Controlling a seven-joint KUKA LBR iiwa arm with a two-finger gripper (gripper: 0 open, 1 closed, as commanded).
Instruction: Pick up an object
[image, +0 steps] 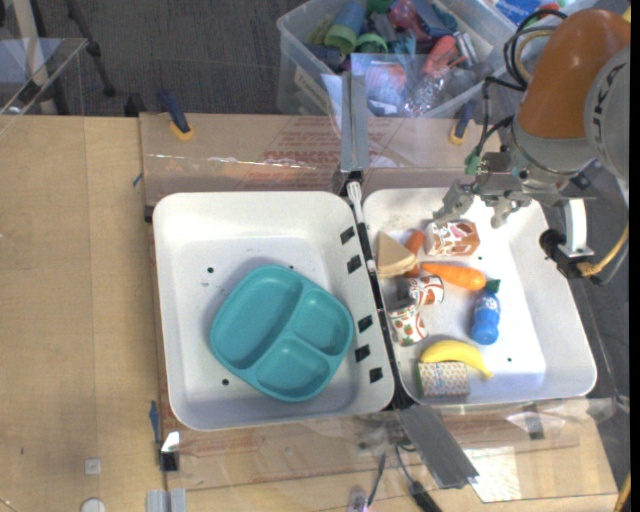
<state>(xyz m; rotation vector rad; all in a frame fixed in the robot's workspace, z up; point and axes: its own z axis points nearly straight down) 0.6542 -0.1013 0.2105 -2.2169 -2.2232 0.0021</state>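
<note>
Nearest the camera in the right-hand white bin (560, 350) lie a yellow plastic banana (455, 353) and, touching it from below, a small woven-looking block (443, 379). Just beyond stand a blue plastic bottle (486, 316), two small red-and-white printed cans (415, 308), a long orange toy carrot (455, 275) and a tan wedge of toy bread (393, 258). The teal three-part plastic plate (282, 332) sits alone in the left-hand white bin (190, 250).

Farther back, the gripper (478, 204) hangs at the bin's far end with its fingers spread apart and nothing between them, just above a brown-and-white spotted pouch (455, 237). That pouch looks the likeliest target. To do it well, the arm should centre the open jaws over the pouch, drop straight down clear of the carrot beside it, and close only once the fingers straddle it.
</note>
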